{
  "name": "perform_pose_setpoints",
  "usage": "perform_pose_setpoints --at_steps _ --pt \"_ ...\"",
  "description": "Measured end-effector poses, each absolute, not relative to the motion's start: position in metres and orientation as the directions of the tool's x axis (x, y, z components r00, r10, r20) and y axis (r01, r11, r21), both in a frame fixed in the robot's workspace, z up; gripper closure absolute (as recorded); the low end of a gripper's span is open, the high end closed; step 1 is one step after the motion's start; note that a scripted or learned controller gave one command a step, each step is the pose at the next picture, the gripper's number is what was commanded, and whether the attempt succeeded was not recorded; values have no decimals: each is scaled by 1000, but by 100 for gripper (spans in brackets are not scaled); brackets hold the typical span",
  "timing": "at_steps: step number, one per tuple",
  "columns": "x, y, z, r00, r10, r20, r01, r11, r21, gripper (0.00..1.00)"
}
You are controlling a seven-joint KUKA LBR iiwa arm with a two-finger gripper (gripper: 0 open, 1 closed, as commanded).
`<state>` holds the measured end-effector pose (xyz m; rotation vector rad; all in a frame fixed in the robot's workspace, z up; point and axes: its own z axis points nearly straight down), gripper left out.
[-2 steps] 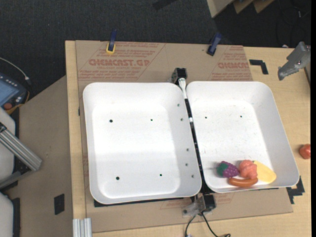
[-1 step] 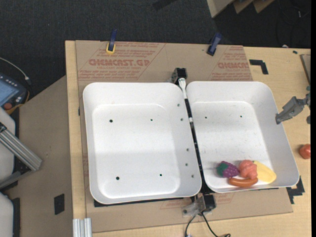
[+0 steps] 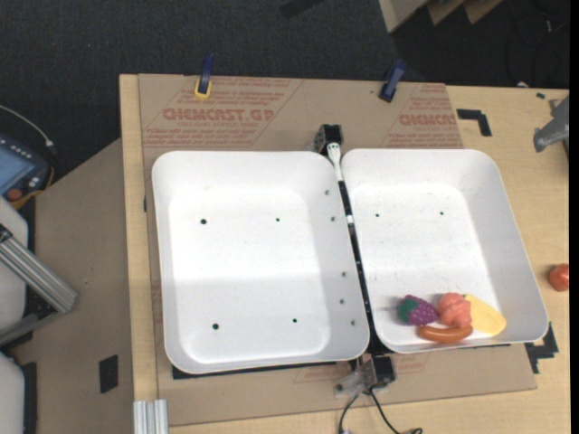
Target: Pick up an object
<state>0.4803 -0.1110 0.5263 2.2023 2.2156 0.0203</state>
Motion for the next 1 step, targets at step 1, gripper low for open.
perform_pose_setpoints --at_steps 1 --pt "480 -113 528 -1 1000 -3 1000 1 8 100"
